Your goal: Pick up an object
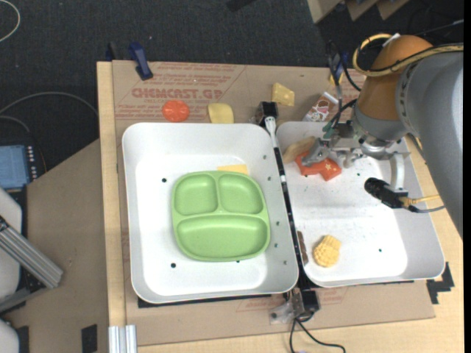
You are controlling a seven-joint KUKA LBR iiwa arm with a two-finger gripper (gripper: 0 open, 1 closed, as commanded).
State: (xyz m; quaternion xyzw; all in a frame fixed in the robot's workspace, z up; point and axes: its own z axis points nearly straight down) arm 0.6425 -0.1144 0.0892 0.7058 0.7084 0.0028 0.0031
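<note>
In the right bin (pixel 412 256), a red object (pixel 324 170) lies near the far left corner with a tan object (pixel 296 151) beside it. My gripper (pixel 325 151) is low over the red object, right at its top edge; the wrist hides the contact. A yellow knobbly object (pixel 327 250) rests near the bin's front left. The grey arm with its orange band (pixel 394 57) comes in from the upper right.
The left bin (pixel 147 197) holds a green divided plate (pixel 219 215) with a yellow piece (pixel 233 169) at its far edge. Behind the bins lie an orange item (pixel 175 110), two yellow items (pixel 220 113) (pixel 282 93) and a small carton (pixel 318 110). A black cabled part (pixel 383 190) hangs over the right bin.
</note>
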